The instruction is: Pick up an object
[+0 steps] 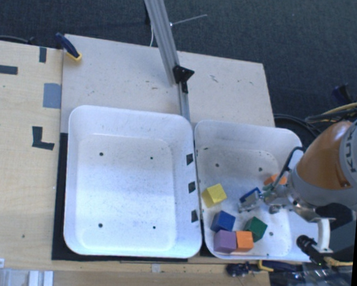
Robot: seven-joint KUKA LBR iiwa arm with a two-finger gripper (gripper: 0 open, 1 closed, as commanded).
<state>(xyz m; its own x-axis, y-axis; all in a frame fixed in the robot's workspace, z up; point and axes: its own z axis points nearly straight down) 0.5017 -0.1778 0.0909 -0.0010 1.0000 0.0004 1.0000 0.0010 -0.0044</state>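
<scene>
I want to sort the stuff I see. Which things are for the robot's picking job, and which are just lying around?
For the job:
gripper
yellow block
blue block
green block
purple block
orange block
right bin

Just lying about:
left bin
metal pole
blue and yellow tool

no words, numbers or brand marks can be read anywhere from here. the arm (337, 162) shows part of a dark marking on its grey casing at the right edge, perhaps lettering, but it is cut off and too blurred to make out. the dark tape shapes on the table (14, 155) form no letters.
</scene>
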